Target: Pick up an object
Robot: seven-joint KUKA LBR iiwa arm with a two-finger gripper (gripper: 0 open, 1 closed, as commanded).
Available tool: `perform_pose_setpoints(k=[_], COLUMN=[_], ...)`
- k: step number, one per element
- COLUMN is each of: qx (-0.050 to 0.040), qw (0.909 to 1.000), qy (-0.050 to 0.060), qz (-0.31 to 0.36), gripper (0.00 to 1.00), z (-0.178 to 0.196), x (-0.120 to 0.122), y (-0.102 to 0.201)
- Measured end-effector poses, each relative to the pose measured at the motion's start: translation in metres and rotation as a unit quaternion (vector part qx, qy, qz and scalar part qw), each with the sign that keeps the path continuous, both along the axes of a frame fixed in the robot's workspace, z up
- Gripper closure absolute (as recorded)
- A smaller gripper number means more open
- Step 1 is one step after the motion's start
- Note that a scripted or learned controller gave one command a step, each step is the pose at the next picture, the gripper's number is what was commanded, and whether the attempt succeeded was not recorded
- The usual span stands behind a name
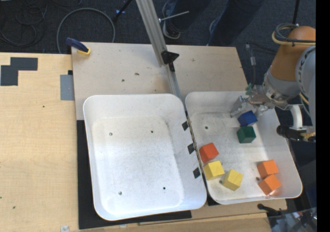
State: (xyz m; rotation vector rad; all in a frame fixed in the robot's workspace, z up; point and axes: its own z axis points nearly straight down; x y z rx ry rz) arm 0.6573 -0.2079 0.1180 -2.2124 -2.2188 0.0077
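Hovering low over the right bin (289, 148), the gripper (247, 106) sits at the bin's 1 o'clock, the grey arm (291, 73) bent in from 3 o'clock. Just beneath the metal fingers (238, 107) is the blue cube (247, 118), tilted, glossy; whether the jaws grip it, can't tell. The green cube (246, 134) sits just at its 6 o'clock. Two yellow cubes (223, 174) and three orange cubes (268, 177) are scattered toward 6.
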Motion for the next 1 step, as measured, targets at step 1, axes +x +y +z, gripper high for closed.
perform_pose_setpoints(k=[1], qx=[-0.0006], qw=[1.0], qy=[-0.003], qz=[-0.002], gripper=[0.0], z=[-0.0281], x=[-0.0478], y=[-0.0013])
